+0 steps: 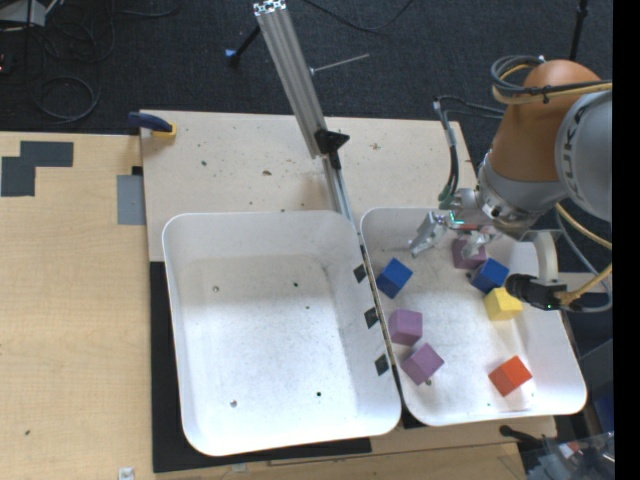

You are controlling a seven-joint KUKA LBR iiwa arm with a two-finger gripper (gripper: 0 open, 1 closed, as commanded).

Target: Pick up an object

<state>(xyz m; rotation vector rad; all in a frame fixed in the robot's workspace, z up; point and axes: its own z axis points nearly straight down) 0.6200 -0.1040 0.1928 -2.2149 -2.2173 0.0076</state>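
Bench: two white bins set side by side.
Right bin: coloured cubes scattered.
Gripper: seen spread wide, nothing held, near blue cube.

Two white bins sit on a pale wood counter. Blocks: two blue, three purple, one yellow, one orange-red.

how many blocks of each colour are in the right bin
purple blocks: 3
blue blocks: 2
yellow block: 1
orange-red block: 1
total: 7, all in the right bin
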